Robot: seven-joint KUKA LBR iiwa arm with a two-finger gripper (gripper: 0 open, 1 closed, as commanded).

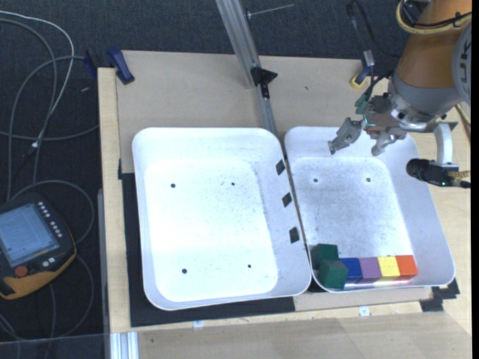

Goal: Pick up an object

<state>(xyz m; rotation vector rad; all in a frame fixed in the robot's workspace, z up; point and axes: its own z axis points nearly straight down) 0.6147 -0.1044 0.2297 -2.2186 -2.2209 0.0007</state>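
Note:
A row of coloured blocks lies along the near edge of the right bin: a dark green block, a green one, then blue, purple, yellow and orange. My gripper hangs over the far rim of the right bin, well away from the blocks. Its two fingers are spread apart and open, with nothing between them.
The left bin sits beside the right one on the wooden bench. A metal pole rises at the back between the bins. A handheld pendant and cables lie on the floor at the left.

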